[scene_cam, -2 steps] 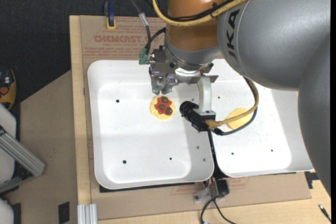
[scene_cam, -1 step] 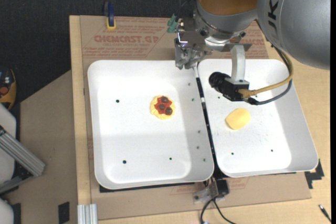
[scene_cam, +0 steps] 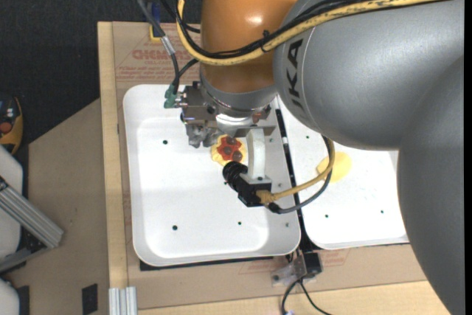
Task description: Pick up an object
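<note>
Two white bins sit on the bench; over the left bin [scene_cam: 184, 232] the gripper [scene_cam: 221, 140] hangs low above a small orange-and-red object [scene_cam: 227, 150]. Grasping appears underway; whether the claw is spread cannot be told. Next: lift straight.

A robotics lab: an industrial arm [scene_cam: 369, 63] (cables strapped along it) over white bins [scene_cam: 184, 232] on a cardboard-covered tabletop [scene_cam: 118, 158], aluminium framing [scene_cam: 29, 217] nearby.

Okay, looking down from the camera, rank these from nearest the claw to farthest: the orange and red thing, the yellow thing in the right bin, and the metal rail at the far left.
1. Orange and red thing: left bin, right beside the claw.
2. Yellow thing: right bin, partly behind the arm.
3. Metal rail: off the bench, far left.
</note>
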